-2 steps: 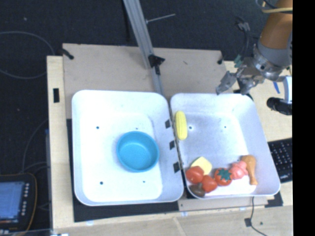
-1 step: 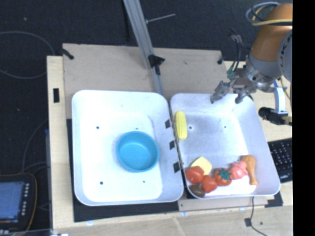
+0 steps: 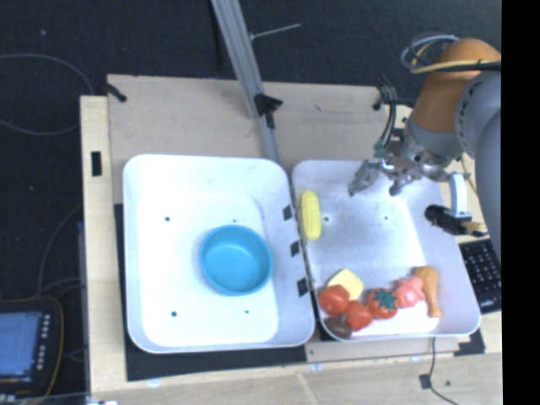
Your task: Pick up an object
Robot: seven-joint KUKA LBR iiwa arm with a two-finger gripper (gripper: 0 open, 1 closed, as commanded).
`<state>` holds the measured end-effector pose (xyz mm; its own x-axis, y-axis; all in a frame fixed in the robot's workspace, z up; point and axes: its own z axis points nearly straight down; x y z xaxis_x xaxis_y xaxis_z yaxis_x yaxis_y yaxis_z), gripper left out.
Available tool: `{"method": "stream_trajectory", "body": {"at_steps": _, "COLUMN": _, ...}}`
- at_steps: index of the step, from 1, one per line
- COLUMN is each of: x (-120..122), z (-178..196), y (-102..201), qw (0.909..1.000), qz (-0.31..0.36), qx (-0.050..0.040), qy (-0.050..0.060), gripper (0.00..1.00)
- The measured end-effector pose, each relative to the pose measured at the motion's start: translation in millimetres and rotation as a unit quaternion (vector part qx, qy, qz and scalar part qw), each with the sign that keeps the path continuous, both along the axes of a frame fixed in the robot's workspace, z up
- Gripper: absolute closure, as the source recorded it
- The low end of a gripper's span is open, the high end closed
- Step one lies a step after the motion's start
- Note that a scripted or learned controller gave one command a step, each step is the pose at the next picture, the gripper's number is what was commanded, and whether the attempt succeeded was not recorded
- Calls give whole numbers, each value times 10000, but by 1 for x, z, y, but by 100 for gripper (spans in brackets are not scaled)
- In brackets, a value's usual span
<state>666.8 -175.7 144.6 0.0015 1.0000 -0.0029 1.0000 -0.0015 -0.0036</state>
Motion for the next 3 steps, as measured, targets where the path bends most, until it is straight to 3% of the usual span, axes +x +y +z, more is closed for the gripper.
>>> {"method": "stream_trajectory", "body": {"at_steps": 1, "x": 1, "z": -44, "y": -1, "qw": 10000, "qz": 1, "qx": -2, "qy": -19, "gripper": 0}}
{"method": "stream_trajectory", "body": {"at_steps": 2, "x": 2, "z": -28, "y": -3, "qw": 10000, "qz": 5, "qx": -16, "qy": -61, "gripper": 100}}
{"method": "stream_trajectory", "body": {"at_steps": 3, "x": 4, "z": 39, "y": 0, "qw": 10000, "qz": 27, "qx": 18, "qy": -52, "gripper": 100}}
